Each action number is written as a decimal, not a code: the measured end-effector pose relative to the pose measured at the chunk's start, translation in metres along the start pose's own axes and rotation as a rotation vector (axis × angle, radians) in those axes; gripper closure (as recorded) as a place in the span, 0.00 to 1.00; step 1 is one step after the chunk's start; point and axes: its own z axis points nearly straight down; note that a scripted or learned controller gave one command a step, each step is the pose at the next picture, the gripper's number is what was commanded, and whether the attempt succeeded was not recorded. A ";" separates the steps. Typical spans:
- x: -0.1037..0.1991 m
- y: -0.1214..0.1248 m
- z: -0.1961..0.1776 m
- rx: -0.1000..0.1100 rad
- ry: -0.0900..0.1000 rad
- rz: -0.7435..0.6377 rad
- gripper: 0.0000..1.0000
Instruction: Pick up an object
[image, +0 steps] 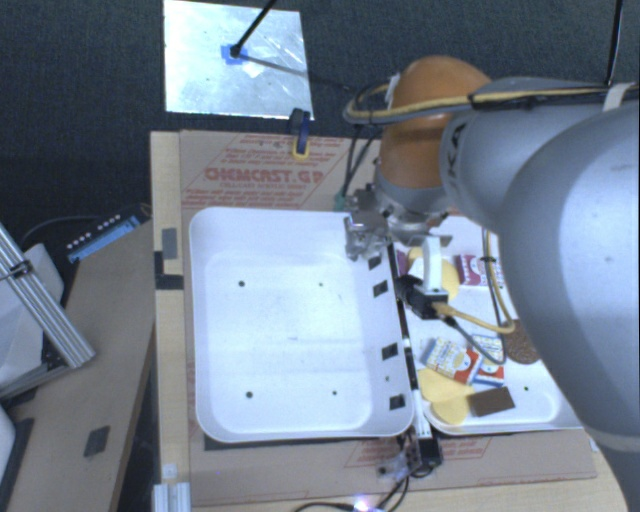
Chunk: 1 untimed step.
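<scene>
My gripper (400, 255) hangs low over the far left corner of the right bin (545, 405), just beside the divider between the two bins. The grey arm and its orange band (425, 110) cover most of that bin. Beside the gripper lies a red and white packet (470, 270). Nearer the front are a blue, white and red box (455, 360), a yellow round piece (445, 395), a dark brown block (490, 402) and a brown disc (520, 345). Whether anything sits in the gripper is hidden.
The left white bin (215, 300) lies to the gripper's left. Black clips (390, 352) line the shared wall. A cardboard sheet (260, 170) lies under both bins, with a yellow clamp (300, 135) at the back. A metal rail (45, 310) stands at far left.
</scene>
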 end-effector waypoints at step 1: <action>0.087 0.041 0.022 -0.006 0.004 -0.015 1.00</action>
